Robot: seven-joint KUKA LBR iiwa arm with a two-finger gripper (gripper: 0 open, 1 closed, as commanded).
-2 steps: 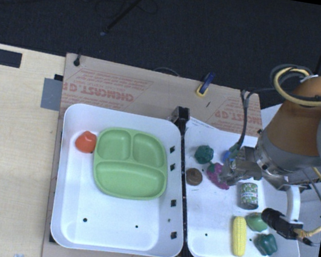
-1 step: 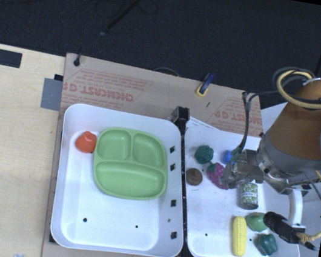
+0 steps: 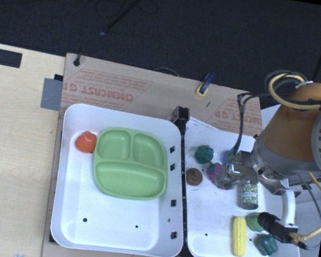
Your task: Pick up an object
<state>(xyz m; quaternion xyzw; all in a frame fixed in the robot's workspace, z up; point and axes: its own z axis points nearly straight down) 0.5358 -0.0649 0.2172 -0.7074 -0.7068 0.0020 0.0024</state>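
Apparently mid-reach, gripper point(image 3: 226, 174) sits low in right bin point(image 3: 207, 250) over a purple object point(image 3: 214, 171), near brown disc point(image 3: 194, 176) and jar point(image 3: 249, 194); grip state cannot be told.

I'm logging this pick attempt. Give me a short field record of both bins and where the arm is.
left bin: green divided plate, orange cup
right bin: dark green piece, brown disc, purple piece, jar, yellow corn, teal piece
arm: over right bin
gripper: low beside purple piece
grasp: unclear
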